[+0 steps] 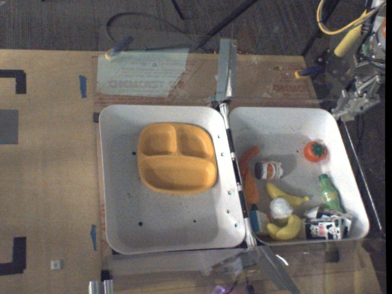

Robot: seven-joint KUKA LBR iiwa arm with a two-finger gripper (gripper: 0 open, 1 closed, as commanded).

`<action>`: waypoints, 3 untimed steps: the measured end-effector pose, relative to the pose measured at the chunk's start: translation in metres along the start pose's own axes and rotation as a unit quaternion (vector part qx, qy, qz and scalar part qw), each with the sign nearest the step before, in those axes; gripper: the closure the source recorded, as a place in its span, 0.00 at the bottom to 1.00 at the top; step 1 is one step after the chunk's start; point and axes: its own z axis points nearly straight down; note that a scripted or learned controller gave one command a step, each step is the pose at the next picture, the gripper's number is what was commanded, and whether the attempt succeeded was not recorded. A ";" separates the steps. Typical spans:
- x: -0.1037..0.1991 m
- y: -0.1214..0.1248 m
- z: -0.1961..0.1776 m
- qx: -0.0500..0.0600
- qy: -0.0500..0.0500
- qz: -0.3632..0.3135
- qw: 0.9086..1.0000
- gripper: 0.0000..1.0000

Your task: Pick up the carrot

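Milk carton (327, 227) at near edge — carrot (249, 177) by divider, well apart from tool (358, 100); tool state unclear.

The robot's metal wrist (358, 100) is silvery grey, with yellow cables (343, 17) looping above it.

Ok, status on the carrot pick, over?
Gripper parked past right bin's far corner, nothing held. Carrot lies along right bin's left wall. Small can close beside it.

A long orange carrot (248, 176) lies along the left wall of the right shallow white bin (288, 118), beside a small tin can (269, 170). An orange divided plastic plate (177, 158) sits in the left white bin (116, 182).
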 end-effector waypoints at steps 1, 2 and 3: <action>0.005 0.040 -0.063 0.000 0.001 0.126 0.992 1.00; 0.004 0.040 -0.047 -0.003 0.000 -0.026 1.000 1.00; 0.000 0.000 -0.011 0.000 0.000 -0.176 0.984 1.00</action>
